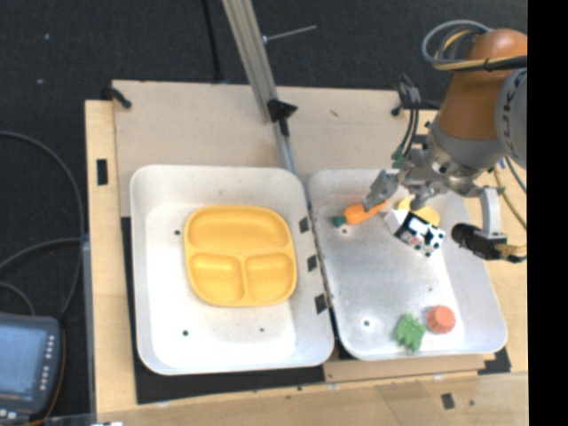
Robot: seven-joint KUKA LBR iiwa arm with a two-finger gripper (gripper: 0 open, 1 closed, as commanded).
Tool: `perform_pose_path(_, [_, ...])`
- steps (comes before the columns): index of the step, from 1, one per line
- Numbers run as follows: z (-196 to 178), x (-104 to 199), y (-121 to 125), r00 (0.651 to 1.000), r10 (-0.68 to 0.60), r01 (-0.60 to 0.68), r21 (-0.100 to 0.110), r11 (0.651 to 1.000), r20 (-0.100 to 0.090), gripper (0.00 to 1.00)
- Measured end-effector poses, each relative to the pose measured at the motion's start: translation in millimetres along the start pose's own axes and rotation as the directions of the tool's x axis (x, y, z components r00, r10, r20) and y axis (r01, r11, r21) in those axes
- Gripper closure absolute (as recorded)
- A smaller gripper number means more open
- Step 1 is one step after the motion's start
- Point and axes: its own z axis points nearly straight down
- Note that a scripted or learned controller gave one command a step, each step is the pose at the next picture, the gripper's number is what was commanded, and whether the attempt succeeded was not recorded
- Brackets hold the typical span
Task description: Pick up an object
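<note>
The gripper (387, 198) is hanging low over the right-hand shallow white bin (373, 282), and whether it is released or clenched cannot be told from this slant. Touching or almost touching its tip, on the side toward the neighbouring bin, an orange toy carrot with a green top (358, 213) is lying flat on the bin floor. This is looking like the likeliest thing to pick up, though nothing is showing it as gripped. Just beside the gripper on the opposite side, a yellow rounded toy (428, 213) and a white cube with black spots (422, 236) are crowding together. The risk is that a closing grip is catching only the carrot's narrow end, so it is pivoting or sliding out, or that the gripper is nudging the cube and yellow toy aside. Well apart from the gripper, toward the view's lower edge, a green leafy toy (409, 331) and a red-orange round toy (441, 319) are sitting. Farthest off, a yellow three-compartment plate (240, 256) is resting in the other white bin (160, 327).
</note>
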Motion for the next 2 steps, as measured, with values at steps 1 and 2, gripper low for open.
perform_pose_path(1, [0.0,0.0,0.0,1.000,0.001,-0.001,0.000,1.000,0.000,0.00])
perform_pose_path(2, [49.0,8.1,-0.7,1.000,0.000,0.000,0.004,1.000,0.001,0.00])
